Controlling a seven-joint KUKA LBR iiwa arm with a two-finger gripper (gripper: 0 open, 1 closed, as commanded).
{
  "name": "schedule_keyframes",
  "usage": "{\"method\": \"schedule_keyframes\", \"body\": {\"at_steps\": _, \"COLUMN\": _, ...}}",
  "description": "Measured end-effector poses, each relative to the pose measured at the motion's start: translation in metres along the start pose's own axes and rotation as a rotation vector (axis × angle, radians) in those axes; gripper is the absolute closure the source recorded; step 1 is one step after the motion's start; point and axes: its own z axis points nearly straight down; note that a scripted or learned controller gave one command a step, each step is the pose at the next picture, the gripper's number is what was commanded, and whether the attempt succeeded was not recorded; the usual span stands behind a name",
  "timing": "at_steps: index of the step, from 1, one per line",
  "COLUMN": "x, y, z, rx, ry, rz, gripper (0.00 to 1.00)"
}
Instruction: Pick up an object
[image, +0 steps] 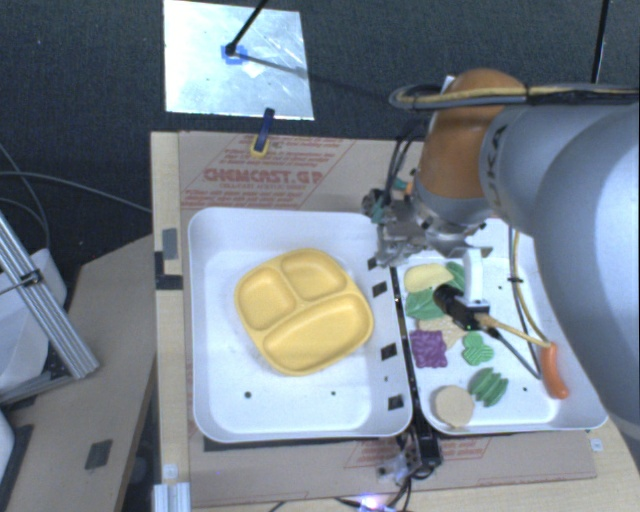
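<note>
The step looks like the reach, nothing lifted yet; the gripper (420, 240) hangs over the far left corner of the right bin (575, 412), its jaws hidden — open or closed, I cannot tell. Pickable toy food — a yellow piece (427, 275), purple piece (428, 348), carrot (552, 372) — crowds that bin; the next move calls for a clean descent clear of the dividing rim. The left bin (215, 400) holds a yellow tray (303, 310).

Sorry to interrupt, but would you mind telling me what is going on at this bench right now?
A grey robot arm reaches in from the right, its wrist above the divide between two white bins. The left bin holds a yellow divided plate. The right bin holds small toy foods: a purple piece, green pieces, a tan disc and an orange carrot. Nothing looks lifted yet.
</note>
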Motion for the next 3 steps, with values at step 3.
{"method": "schedule_keyframes", "body": {"at_steps": 3, "x": 0.089, "y": -0.078, "z": -0.205, "rx": 0.005, "ry": -0.001, "rz": 0.012, "gripper": 1.0}}
